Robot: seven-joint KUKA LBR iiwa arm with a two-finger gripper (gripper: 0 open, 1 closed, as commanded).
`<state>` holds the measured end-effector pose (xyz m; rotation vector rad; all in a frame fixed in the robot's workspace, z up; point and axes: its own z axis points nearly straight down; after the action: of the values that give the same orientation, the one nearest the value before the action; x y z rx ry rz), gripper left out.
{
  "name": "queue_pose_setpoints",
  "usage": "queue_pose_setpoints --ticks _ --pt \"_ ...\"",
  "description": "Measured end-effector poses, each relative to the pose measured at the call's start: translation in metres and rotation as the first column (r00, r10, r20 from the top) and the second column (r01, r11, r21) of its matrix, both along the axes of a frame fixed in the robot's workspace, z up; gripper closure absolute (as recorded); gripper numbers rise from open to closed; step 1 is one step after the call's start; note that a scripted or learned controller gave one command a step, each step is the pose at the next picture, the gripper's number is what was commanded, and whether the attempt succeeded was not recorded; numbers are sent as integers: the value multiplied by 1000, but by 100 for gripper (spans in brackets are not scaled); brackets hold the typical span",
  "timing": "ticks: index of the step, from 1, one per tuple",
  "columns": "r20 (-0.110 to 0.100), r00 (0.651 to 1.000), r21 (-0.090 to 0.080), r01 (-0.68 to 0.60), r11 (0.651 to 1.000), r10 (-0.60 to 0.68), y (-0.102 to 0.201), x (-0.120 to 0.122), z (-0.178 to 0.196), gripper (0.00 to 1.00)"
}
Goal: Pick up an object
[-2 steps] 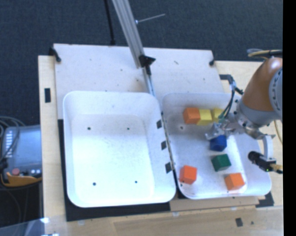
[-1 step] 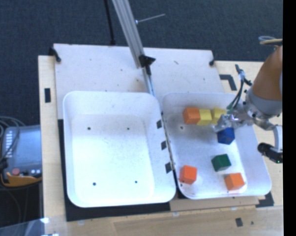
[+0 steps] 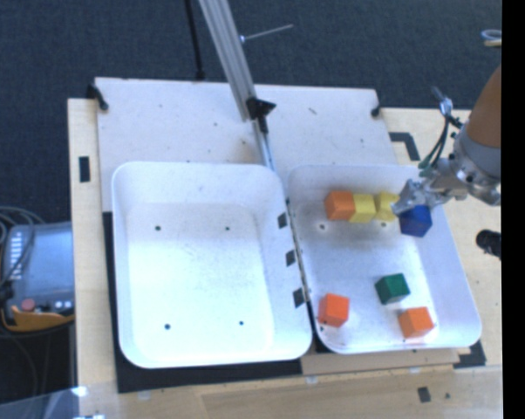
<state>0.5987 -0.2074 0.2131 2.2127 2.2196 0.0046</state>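
Several small blocks scattered in the right bin, none lifted yet as far as can be judged. Gripper low over the bin's far right corner, right against the blue block, the likeliest target; open or closed, impossible to tell from this slant. No sure grasp, so the pickup itself probably all left to do: closing, lifting, clearing the rim. Blue block just beside a row made of yellow blocks and an orange block, crowded on that side. Well apart toward the near edge, a green block between two more orange ones. Blocks chunky, matte, square-edged, likely wood or foam. Both bins shallow, smooth white plastic with rounded corners, the left bin faintly speckled.
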Motion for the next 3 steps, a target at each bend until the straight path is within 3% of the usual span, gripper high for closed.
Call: queue_pose_setpoints --ticks 1,3 --pt "-5 1000 1 -2 1000 2 -2 1 45 100" --pt "-9 1000 5 -4 1000 4 106 -4 21 100"
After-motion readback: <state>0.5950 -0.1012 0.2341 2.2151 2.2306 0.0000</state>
